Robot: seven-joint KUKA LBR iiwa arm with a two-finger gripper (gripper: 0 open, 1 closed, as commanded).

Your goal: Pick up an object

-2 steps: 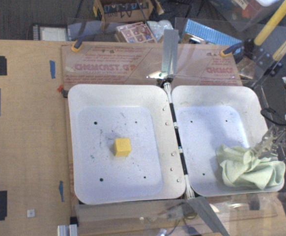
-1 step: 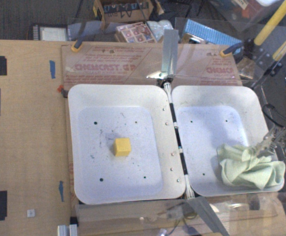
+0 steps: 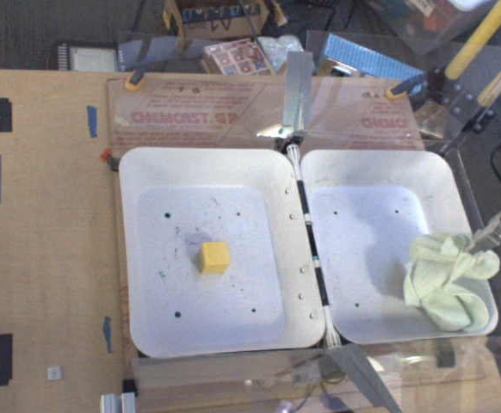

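At the right edge of the camera view the gripper (image 3: 494, 228) shows as a slim grey metallic tip, slanting down and left until it meets the upper right corner of a crumpled pale green cloth (image 3: 448, 280). Whether it is released or clenched on the fabric cannot be told, since so little of it is in sight.

The cloth lies bunched in the lower right corner of the right bin (image 3: 373, 175), lapping against that bin's right wall. In the left bin (image 3: 206, 169) a small yellow block (image 3: 215, 257) sits alone near the middle of the floor, well apart from the cloth (the floor around it is flecked with dark specks and scuffs).

Both bins rest side by side, rims touching, on a light wooden bench (image 3: 40, 222) marked with black and blue tape. Behind them lies a clear sheet with red lettering (image 3: 199, 117), and beyond that clutter: a cardboard box, printed cards, cables.
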